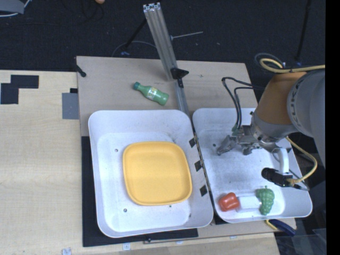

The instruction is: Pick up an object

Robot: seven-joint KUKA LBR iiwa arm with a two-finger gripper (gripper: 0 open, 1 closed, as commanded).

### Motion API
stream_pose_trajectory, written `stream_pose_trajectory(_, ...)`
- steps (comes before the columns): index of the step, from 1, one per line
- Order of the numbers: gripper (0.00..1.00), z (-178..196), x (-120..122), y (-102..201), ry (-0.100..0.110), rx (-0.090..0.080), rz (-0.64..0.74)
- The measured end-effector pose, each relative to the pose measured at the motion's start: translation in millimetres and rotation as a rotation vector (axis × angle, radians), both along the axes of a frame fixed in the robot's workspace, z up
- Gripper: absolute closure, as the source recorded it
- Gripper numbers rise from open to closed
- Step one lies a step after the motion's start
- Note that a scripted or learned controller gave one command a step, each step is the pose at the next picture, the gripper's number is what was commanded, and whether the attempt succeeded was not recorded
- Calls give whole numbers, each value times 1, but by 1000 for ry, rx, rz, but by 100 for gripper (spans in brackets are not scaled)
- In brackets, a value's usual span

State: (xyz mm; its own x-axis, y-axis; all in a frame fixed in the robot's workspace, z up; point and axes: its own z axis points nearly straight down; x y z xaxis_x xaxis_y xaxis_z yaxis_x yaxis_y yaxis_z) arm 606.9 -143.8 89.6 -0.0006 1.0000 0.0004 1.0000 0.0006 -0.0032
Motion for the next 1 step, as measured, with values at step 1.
stream_pose_trajectory(1, 100, 12, 1, -2, -3, 0, -3)
